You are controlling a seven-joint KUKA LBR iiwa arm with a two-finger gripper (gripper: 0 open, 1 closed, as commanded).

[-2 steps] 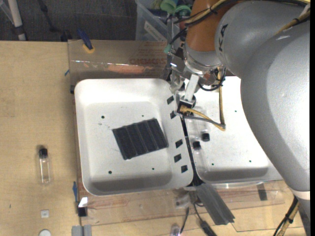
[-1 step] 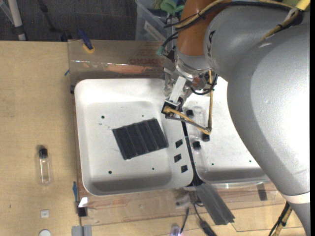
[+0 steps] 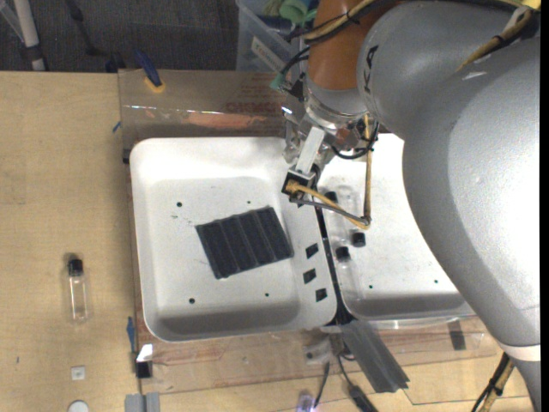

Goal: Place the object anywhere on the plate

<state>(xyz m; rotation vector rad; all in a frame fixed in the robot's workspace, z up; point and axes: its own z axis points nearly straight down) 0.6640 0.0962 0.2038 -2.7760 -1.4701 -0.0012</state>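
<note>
1. Camera view: your gripper (image 3: pixel 324 141) hangs over the seam between the left bin (image 3: pixel 154 170) and the right bin (image 3: pixel 395 269), toward their far end. Spread or pinched, you can't tell from here
2. Ribbed black slab (image 3: pixel 245 242) lies flat mid left bin, well apart from the gripper
3. Small black piece (image 3: pixel 357 239) sits in the right bin, just beside the seam
4. Clear vial (image 3: pixel 77 287) lies on the bench (image 3: pixel 51 187), left of the bins

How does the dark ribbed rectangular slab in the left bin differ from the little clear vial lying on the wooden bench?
The dark ribbed rectangular slab is opaque, broad and much larger; the clear vial is see-through, slim, with a dark cap. The slab sits inside the left white bin; the vial lies outside it on the wooden bench. Both lie flat.
</note>
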